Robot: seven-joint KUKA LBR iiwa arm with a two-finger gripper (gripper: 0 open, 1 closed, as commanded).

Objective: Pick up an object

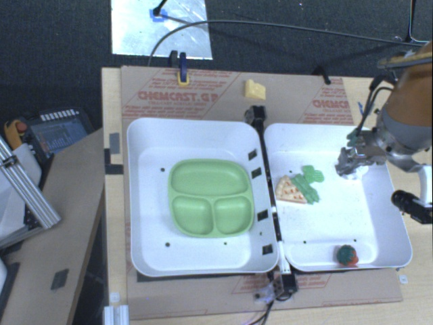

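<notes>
Gripper positioned low over the right bin, near its far right portion. State of the fingers: cannot tell, since the tips appear as one blurred metallic cluster. Nothing visibly between them.

Candidate objects, relative to the fingers:
- Green toy, just to the left and slightly nearer the camera.
- Waffle-patterned wedge, touching the green toy, further left.
- Small red-and-green ball, well apart, toward the near rim.

Green divided plate located in the left bin, far left of the fingers.

Risks from here:
- Descent at the present spot likely closes on bare bin floor.
- Touching objects may shift together or be pinched as a pair.
- Ball, probably round, may roll from a closing grip.
</notes>
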